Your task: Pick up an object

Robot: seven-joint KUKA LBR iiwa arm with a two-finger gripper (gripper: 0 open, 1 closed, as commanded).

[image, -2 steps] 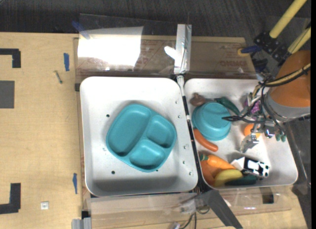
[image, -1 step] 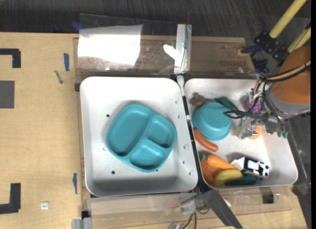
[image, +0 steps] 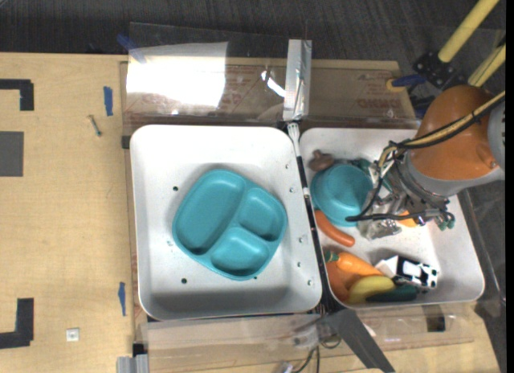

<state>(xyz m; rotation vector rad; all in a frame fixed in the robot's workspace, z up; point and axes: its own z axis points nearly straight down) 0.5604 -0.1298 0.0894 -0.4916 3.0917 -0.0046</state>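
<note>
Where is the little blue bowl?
The blue bowl sits in the right bin, at its upper left near the wall between the bins. The gripper is just to its right, and an orange carrot-like toy lies below it.

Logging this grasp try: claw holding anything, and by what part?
Cannot be told. The claw is down in the right bin beside the teal bowl.
</note>
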